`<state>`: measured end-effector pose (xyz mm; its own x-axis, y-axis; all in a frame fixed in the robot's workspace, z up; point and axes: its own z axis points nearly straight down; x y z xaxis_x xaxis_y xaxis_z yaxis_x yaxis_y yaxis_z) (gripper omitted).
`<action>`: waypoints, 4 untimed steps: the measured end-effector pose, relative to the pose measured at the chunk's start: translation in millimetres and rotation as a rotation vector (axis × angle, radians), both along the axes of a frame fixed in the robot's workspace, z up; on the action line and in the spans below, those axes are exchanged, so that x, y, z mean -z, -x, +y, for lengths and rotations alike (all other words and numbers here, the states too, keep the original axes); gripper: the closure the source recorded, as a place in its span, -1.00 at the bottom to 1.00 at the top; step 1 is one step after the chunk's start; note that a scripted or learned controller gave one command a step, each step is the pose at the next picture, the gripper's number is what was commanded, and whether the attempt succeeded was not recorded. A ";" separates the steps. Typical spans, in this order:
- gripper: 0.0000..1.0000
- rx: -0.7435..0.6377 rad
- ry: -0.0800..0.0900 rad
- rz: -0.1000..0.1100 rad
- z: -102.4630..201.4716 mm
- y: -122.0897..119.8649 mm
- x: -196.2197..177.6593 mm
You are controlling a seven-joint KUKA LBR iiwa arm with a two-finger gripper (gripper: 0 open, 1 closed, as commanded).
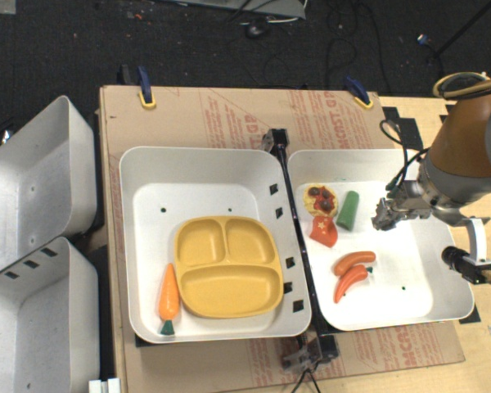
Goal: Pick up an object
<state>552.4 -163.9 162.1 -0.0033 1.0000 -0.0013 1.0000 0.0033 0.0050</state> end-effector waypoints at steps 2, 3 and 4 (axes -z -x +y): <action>1.00 0.000 0.001 -0.001 4.0 2.1 -112.9; 1.00 -0.004 -0.003 0.006 60.0 17.8 -110.1; 1.00 -0.004 -0.003 0.007 106.1 25.5 -92.7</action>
